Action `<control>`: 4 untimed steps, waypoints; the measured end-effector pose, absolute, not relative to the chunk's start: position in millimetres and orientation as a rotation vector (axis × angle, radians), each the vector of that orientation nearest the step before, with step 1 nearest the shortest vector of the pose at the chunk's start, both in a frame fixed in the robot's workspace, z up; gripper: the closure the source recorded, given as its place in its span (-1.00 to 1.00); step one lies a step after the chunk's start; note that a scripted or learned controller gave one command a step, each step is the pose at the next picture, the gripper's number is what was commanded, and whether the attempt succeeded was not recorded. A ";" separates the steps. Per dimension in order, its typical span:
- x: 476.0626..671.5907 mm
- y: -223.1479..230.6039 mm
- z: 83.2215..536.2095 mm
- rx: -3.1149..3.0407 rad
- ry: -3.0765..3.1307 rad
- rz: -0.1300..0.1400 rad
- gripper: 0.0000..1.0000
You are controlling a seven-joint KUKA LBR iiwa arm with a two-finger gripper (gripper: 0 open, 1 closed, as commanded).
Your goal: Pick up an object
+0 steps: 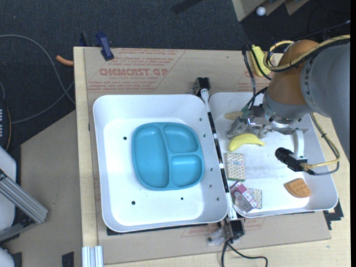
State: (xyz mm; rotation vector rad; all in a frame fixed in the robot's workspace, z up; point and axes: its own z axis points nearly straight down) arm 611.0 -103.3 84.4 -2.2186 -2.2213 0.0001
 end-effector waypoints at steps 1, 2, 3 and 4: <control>611.5 -103.7 94.7 -2.221 -2.222 -0.001 1.00; 611.3 -103.7 94.5 -2.221 -2.221 -0.001 -1.00; 664.3 -103.4 84.9 -2.221 -2.223 0.000 -1.00; 666.6 -139.1 85.0 -2.224 -2.223 0.000 -1.00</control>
